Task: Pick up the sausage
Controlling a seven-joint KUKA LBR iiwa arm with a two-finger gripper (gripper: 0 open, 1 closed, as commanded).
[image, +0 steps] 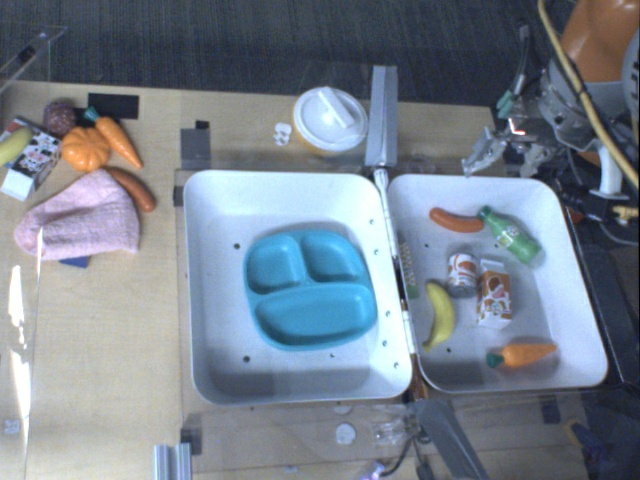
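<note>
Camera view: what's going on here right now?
The arm is up at the far right corner, its gripper hovering just beyond the right bin rim and holding nothing visible. The sausage it's after lies untouched at the back of that bin, next to a green bottle. A banana, can, carton and carrot share the bin.

Glossy plastic sausage, smooth white plastic bins, matt blue tray, fuzzy pink cloth
</note>
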